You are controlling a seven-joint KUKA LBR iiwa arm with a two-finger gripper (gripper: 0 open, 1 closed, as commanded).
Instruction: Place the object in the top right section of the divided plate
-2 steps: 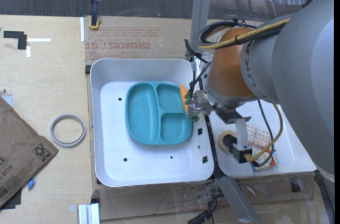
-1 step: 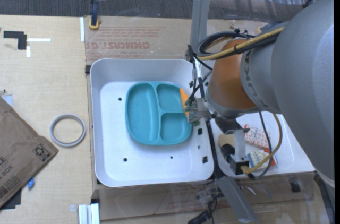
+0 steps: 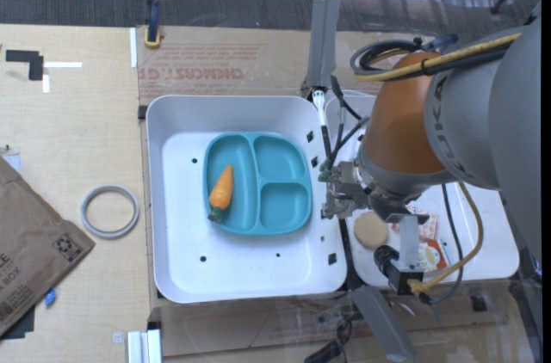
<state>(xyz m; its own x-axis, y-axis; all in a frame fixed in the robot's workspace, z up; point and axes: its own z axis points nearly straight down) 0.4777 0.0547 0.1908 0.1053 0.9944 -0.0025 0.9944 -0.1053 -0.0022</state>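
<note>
A teal divided plate (image 3: 258, 183) lies in the left white bin (image 3: 172, 249). An orange toy carrot (image 3: 221, 187) rests in the plate's long left section, tip pointing up. The plate's two right sections hold nothing. My gripper (image 3: 346, 196) hangs under the orange wrist band, over the divider between the two bins, just right of the plate. A round tan disc (image 3: 371, 230) lies in the right bin directly below the gripper, partly covered by it.
The right bin (image 3: 482, 254) also holds a red-and-white packet (image 3: 428, 230), mostly under the arm. A grey ring (image 3: 109, 210) and a brown cardboard piece (image 3: 30, 254) lie on the bench left of the bins.
</note>
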